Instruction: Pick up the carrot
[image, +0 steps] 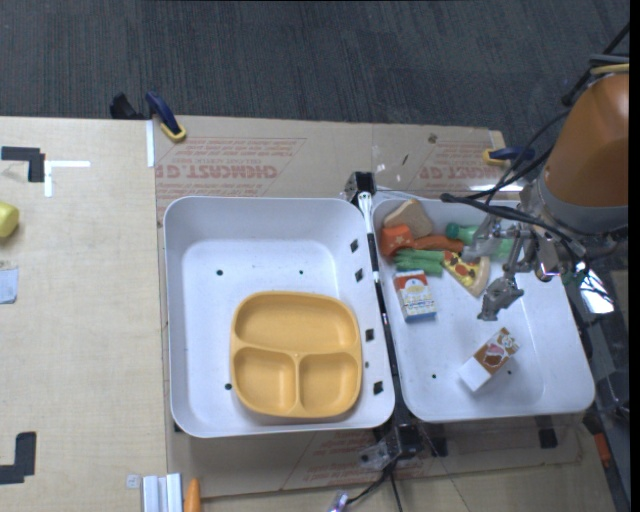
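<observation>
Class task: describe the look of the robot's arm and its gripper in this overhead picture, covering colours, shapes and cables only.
The arm is a bulky rounded body with a wide orange band above a grey wrist section. Black cables loop round it at the upper right. Below hangs the gripper, a small assembly of bare grey metal ending in thin jaws, with dark wires running along it.

I see the worktop (80, 340) carrying two white bins (190, 300) side by side on cardboard (260, 170). A yellow object (7, 219) lies near its left edge.

Gripper (503, 290) over right bin (560, 380) — carrot (425, 242) lies apart at bin's far left corner; yellow tray (297, 352) in left bin (190, 330).
</observation>
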